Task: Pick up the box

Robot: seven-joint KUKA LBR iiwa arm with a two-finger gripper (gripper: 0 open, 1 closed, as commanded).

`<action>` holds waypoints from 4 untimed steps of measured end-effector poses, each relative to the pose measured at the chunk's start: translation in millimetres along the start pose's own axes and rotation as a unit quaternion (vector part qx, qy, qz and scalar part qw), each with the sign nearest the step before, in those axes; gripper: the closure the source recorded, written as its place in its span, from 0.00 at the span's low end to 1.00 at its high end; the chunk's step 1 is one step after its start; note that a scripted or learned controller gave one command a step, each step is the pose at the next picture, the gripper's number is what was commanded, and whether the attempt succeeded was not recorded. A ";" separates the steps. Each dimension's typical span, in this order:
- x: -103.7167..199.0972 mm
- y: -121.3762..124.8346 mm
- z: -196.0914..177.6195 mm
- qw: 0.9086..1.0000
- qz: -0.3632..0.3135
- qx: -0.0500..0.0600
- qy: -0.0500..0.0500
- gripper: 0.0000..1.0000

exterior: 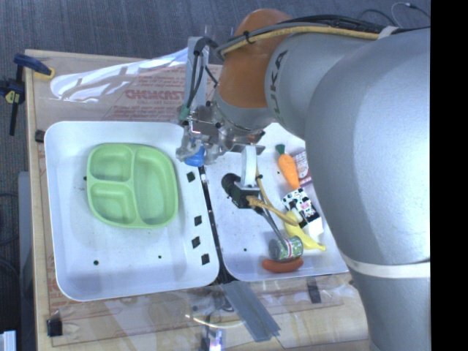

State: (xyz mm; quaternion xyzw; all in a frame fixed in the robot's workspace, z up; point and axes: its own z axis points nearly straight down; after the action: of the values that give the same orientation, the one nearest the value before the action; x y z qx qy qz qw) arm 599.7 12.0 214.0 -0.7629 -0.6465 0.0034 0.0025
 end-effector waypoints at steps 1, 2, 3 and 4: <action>49.2 49.3 -159.0 0.995 -0.100 -0.002 0.000 1.00; 128.6 35.5 -82.9 0.996 -0.089 0.000 -0.001 1.00; 112.8 -75.5 -24.9 0.997 -0.081 0.001 -0.001 1.00; 69.8 -19.6 -25.6 0.979 -0.205 -0.002 0.000 1.00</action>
State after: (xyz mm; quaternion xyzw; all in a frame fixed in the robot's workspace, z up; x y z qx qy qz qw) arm 592.0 84.2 239.7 -0.6141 -0.7892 0.0021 0.0017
